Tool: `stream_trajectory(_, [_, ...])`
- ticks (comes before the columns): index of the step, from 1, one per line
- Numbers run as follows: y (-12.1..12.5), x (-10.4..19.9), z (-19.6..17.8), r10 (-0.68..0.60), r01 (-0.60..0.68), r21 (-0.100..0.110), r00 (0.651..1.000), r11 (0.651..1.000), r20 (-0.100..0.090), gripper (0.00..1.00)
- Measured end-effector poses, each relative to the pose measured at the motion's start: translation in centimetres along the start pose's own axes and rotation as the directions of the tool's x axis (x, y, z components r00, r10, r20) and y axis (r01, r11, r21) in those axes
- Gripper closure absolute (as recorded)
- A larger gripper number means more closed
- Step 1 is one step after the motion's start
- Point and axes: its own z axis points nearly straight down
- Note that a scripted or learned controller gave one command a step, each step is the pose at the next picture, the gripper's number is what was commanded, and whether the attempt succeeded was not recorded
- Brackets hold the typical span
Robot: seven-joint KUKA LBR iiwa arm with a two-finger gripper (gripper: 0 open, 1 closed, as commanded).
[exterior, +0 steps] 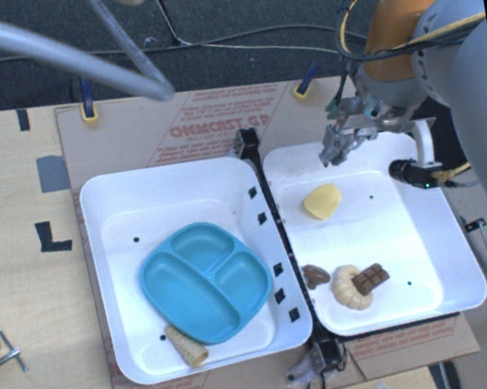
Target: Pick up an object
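Note:
In the right bin point(433, 232) lie a pale yellow rounded piece point(322, 202), a small brown lump point(315, 275), a cream pastry-like piece point(346, 289) and a dark brown chocolate bar point(371, 280) leaning on it. My gripper point(335, 149) hangs over the back left corner of that bin, a short way behind the yellow piece and apart from it. Nothing shows between its fingers. The left bin point(107, 256) holds a blue divided tray point(206, 280) and a tan cone-like piece point(186, 344) by its front wall.
A black divider with clips point(271, 221) runs between the two bins. Cables point(423, 171) trail over the right bin's back right rim. A grey pole point(46, 48) crosses the upper left. Cardboard lies under the bins.

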Motion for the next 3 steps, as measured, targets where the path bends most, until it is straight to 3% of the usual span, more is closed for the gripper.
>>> stream_trajectory(1, [0.0,0.0,-3.2,0.000,0.000,0.000,1.000,1.000,0.000,1.00])
stream_trajectory(3, [-2.7,9.9,-5.5,-0.004,0.004,0.003,1.000,1.000,-0.002,1.00])
